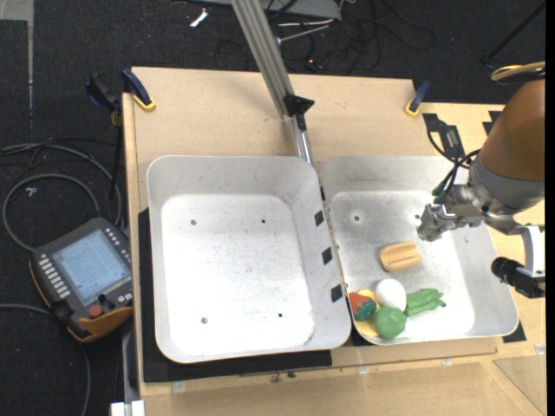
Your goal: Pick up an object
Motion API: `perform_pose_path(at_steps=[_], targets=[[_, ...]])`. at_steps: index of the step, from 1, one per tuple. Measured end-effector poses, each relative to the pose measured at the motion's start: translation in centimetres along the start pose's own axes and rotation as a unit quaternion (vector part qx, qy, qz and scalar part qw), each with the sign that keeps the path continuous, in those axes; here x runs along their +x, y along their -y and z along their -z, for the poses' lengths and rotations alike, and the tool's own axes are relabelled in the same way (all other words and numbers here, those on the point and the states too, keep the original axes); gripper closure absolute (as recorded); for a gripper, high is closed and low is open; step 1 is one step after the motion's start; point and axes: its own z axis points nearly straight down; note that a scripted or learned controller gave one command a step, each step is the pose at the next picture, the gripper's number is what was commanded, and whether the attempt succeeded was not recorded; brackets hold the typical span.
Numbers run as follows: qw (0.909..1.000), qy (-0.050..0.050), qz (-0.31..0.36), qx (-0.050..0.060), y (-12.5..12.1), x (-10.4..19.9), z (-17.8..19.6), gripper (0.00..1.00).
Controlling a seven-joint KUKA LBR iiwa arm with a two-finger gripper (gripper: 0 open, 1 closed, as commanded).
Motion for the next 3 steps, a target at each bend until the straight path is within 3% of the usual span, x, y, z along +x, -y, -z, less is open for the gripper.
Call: perform_pose_path(at_steps=[2, 3], targets=[[1.0, 0.0, 0.001, -0.001, -0.4, -1.1, 9.7, 1.0], [1.0, -0.001, 0.003, 0.003, -0.4, 3.6, 8.4, 1.0]])
